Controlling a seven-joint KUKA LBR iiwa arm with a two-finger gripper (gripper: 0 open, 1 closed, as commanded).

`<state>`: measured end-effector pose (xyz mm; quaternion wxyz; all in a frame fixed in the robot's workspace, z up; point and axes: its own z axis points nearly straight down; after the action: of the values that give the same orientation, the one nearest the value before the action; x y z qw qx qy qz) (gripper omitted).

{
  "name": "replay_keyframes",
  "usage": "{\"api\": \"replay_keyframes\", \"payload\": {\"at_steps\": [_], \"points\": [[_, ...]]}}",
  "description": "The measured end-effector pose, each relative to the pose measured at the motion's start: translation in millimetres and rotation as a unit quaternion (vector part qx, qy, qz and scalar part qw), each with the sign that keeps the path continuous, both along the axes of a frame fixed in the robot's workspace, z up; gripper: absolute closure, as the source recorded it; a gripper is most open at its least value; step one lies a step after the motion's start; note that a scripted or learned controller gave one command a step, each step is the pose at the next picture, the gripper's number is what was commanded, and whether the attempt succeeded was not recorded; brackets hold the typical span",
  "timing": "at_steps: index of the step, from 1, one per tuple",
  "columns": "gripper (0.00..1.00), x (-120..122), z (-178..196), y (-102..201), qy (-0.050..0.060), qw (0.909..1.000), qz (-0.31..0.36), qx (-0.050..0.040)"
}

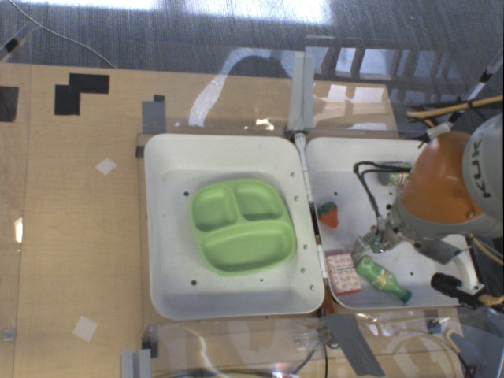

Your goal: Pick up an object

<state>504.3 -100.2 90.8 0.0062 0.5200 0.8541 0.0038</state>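
Gripper (376,241), jaw state impossible to tell, hangs low in the right bin (346,168) just above the green bottle (382,277); a round bottle lying tilted beside the box (342,272) may roll from a closing grip.

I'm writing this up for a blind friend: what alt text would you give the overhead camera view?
A grey and orange robot arm reaches into the right white bin, its gripper low above a green bottle, a small patterned box and a red and green toy. The left white bin holds a green divided plate.
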Motion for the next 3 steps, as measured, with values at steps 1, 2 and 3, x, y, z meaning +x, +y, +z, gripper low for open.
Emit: {"api": "replay_keyframes", "payload": {"at_steps": [1, 2, 3], "points": [[1.00, 103, 96, 48, 0.003, 0.9994, 0.035, -0.0003], [1.00, 105, -1, -2, 0.000, 0.9972, 0.075, -0.0022], [1.00, 146, -3, -8, 0.003, 0.9860, -0.167, 0.0013]]}}
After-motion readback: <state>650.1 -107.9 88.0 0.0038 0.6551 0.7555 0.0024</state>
